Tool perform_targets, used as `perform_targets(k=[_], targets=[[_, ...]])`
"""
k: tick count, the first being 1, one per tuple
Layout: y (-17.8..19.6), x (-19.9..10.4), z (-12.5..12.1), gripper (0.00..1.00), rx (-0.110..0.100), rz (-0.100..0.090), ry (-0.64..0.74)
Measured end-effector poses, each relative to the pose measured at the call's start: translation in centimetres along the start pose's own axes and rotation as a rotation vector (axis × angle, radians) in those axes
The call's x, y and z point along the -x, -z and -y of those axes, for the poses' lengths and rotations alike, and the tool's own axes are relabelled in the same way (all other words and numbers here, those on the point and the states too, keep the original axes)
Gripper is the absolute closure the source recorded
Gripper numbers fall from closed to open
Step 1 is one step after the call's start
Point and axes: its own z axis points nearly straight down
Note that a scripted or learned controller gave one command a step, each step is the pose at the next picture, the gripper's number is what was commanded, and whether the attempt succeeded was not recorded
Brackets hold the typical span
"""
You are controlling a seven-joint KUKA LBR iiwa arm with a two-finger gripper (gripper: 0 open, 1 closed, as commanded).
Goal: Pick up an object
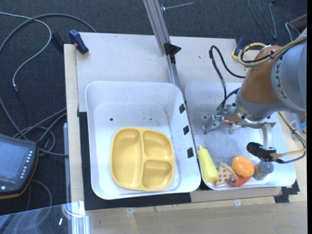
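Item 1, candidates for lifting: a cluster in the near corner of the right bin (195, 94). Orange ball (243, 166) at centre; yellow bottle-shaped piece (207, 164) lying along the bin's left wall; a waffle-patterned piece (224, 172) and a small red piece (233, 181) between them, touching; a grey cylinder (262, 170) just beside the ball on the far side. They lie packed against the rim, likely where the sloped floor gathers them, so any pick there means crowding.

Item 2, my gripper (210, 125): poised over bare bin floor, well apart from the cluster, nothing between my fingers. How wide my jaws stand I cannot tell; the metal parts blur together.

Item 3, left bin (97, 96): holds a yellow divided tray (142, 158), flat, three compartments up.

Item 4, surroundings: a slanted aluminium rail (155, 13) above the divide between bins.
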Motion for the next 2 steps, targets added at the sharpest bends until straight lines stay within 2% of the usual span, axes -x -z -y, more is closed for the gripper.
perform_targets(k=[1,2], targets=[[-1.1,-0.1,0.0,0.0,0.004,0.001,0.0],[0.1,-0.1,-0.1,1.0,0.008,0.0,0.0]])
